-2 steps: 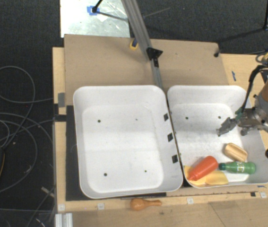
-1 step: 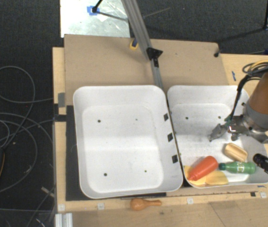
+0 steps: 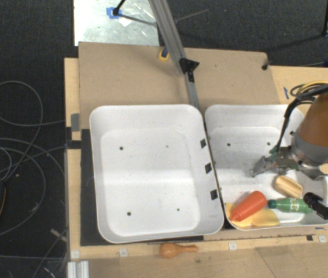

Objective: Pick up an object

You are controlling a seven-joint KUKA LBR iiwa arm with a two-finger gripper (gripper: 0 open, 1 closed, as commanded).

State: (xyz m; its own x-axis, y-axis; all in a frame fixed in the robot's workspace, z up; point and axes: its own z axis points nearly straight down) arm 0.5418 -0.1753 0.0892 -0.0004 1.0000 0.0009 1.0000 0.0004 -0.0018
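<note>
My gripper (image 3: pixel 260 168) hangs low over the right bin (image 3: pixel 242 126), near its middle, with its dark fingers pointing left; nothing shows between them. The orange band of the arm (image 3: pixel 320 126) rises behind it at the right edge. Just right of the gripper lies a tan bread-roll-like object (image 3: pixel 288 186). Along the bin's front wall sit an orange carrot-like object (image 3: pixel 248 205), a yellow object (image 3: pixel 264 218) and a green bottle (image 3: pixel 290 205) lying on its side.
The left bin (image 3: pixel 149 172) stands beside the right one, sharing a black-clipped edge. A small tan pear-shaped object (image 3: pixel 177 249) lies on the bench in front of the left bin. A metal pole (image 3: pixel 172 33) slants in from the top.
</note>
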